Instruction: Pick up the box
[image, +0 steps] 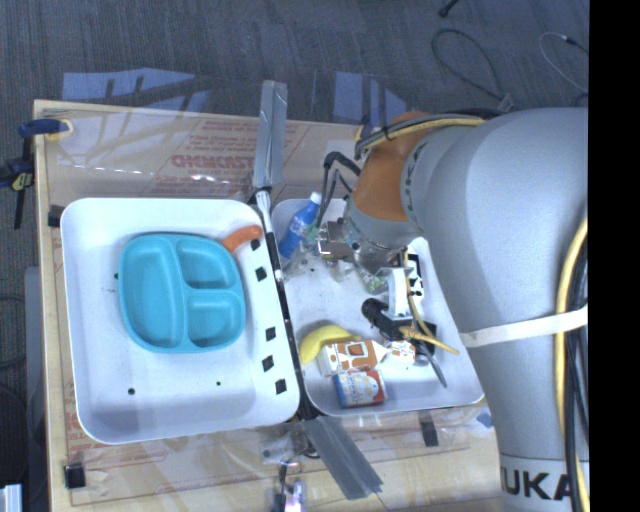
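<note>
Orange-white box (352, 354) flat in right bin (455, 392)

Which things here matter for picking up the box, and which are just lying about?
For the job: box, in the right bin; gripper, over that bin's far end.
Lying about: banana, can, bottle, blue tray, orange piece.

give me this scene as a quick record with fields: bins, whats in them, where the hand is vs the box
left bin: blue divided tray; orange item at its upper right corner
right bin: box, banana, can, blue bottle
box: low in the right bin, beside the banana, just above the can
blue bottle: top left of the right bin
hand: over the upper part of the right bin, next to the bottle, apart from the box
task state: box lies in the bin, not picked up
</note>
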